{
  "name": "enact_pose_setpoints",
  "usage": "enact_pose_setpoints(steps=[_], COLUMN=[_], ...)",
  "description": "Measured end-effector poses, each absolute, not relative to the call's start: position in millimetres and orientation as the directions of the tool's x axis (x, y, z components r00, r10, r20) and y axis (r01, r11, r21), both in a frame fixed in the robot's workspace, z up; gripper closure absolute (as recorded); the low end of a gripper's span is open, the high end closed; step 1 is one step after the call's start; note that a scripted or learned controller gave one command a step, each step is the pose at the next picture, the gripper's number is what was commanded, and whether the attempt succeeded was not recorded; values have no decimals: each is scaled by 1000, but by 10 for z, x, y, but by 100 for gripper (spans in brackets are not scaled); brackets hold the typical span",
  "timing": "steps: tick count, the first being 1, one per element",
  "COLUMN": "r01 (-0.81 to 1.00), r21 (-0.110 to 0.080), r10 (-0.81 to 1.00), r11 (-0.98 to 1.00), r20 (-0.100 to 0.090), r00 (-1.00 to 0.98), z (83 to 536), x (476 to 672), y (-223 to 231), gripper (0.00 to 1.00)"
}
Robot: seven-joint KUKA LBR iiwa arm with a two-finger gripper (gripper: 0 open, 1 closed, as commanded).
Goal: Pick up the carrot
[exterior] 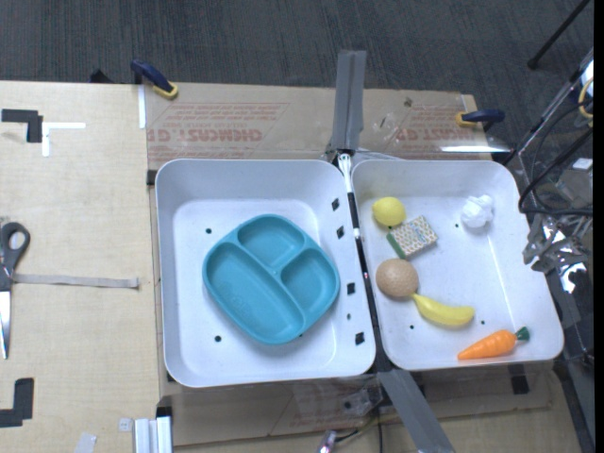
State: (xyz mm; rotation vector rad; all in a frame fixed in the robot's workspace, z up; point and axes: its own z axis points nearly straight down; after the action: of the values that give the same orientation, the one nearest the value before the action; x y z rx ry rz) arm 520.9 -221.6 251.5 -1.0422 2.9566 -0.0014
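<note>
Carrot (pixel 490 344) lies at 5 o'clock in the right bin (pixel 500 281), near the front wall, just beside the banana (pixel 443 310). Looks light, rigid, smooth plastic; best gripped across its thick orange middle. Jaws' state: cannot tell.

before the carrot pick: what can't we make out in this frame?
- Arm at the camera view's right edge: cut off by the frame and lost among cables, so gripper state is unreadable.
- White object in the right bin: washed out against the white floor, identity unclear.
- Patterned block: too small to identify.
- Carrot: fully in view near the front wall; its underside is hidden.
</note>
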Motion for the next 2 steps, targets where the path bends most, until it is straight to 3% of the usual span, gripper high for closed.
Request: enact_pose_setpoints(steps=[1,2], r01=[-947,-999], r21=[-4,-2], r10=[-947,-999], r11=[321,46], r20=[-6,-5], r00=[-321,-46], z=[2539,2480], x=[6024,5476], y=[-2210,-2210], gripper=[100,100])
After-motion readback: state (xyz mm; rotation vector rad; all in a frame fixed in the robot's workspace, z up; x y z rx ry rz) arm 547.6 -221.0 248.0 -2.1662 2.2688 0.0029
